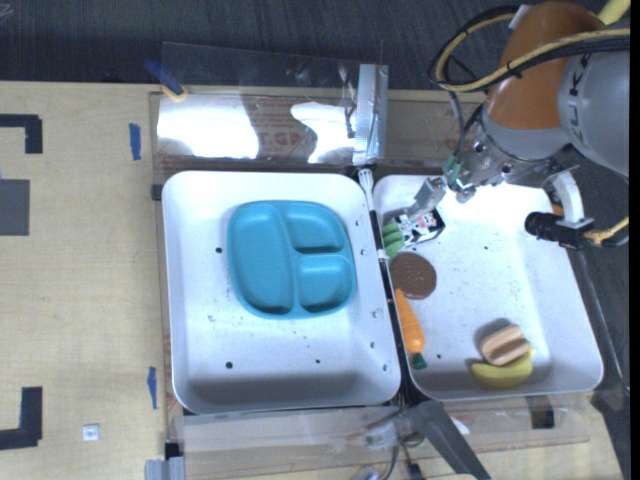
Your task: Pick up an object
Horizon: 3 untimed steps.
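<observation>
Near far-left corner, tool (420, 220)

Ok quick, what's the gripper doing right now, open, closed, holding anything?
Gripper: low in the right bin's upper left corner, by a small green and white item; whether it grips it cannot be told.

**Where things lie in my two bins**

My left bin (190, 298) holds a divided tray (292, 258) near its middle. In my right bin (560, 298), a round cookie (414, 277) sits by the dividing wall, a small toy (408, 230) just at its 12 o'clock, a carrot (410, 326) at its 6. A hot dog (503, 344) touches a banana (502, 371) toward 4 o'clock.
</observation>
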### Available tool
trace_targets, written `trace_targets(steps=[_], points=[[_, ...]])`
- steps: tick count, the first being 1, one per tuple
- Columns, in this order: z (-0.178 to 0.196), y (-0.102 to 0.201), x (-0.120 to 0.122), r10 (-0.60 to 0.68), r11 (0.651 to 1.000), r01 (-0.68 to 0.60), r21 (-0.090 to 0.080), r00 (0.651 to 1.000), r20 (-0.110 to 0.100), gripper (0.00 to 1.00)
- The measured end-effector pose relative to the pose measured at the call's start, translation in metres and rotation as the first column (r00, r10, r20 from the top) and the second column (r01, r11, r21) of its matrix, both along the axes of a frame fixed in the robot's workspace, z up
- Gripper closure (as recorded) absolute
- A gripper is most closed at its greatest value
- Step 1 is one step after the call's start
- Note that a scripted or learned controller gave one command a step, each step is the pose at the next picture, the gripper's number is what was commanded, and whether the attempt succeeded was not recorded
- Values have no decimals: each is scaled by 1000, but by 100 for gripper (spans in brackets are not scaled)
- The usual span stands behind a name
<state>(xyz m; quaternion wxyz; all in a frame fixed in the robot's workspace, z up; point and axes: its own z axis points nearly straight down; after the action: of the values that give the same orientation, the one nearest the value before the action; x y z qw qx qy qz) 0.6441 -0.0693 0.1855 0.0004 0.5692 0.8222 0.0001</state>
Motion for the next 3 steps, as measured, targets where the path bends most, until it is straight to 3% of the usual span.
trace_targets(steps=[1,2,3], points=[[0,0,0,0,1000,0,0,1000,0,0],[0,1,23,-147,989,147,0,989,3,0],[-53,-31,-21,-173,985,173,-2,985,-6,0]])
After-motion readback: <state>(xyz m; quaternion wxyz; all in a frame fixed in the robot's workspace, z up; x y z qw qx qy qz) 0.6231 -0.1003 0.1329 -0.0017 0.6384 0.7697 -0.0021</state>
